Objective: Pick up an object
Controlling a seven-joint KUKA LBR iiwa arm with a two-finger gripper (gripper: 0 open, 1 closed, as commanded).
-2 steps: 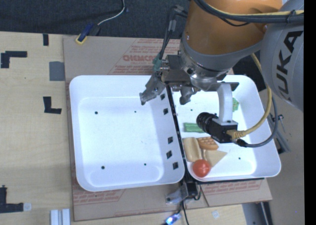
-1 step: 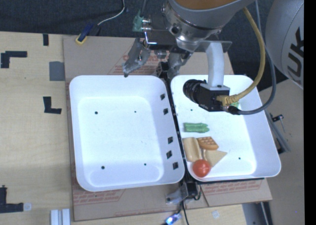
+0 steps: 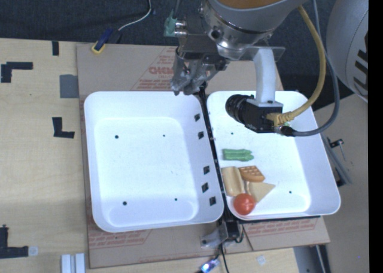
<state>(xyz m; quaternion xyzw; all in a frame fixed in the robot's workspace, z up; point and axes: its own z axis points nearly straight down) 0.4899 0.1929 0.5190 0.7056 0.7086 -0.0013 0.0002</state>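
Note:
In the right bin (image 3: 302, 146), near its front left corner, lies a cluster of small toy foods. It holds a green pea pod (image 3: 238, 155), a tan bread piece (image 3: 231, 180), an orange waffle-like piece (image 3: 253, 174), a pale wedge (image 3: 261, 190) and a red tomato (image 3: 243, 204). My gripper (image 3: 189, 82) hangs over the back end of the divide between the two bins, well behind the foods. I see nothing in it.
The left bin (image 3: 140, 164) sits beside the right one on a cardboard sheet (image 3: 149, 71). A black cylinder (image 3: 248, 112) on a white bracket, with a yellow cable, hangs over the back of the right bin. Black clips (image 3: 206, 170) line the divide.

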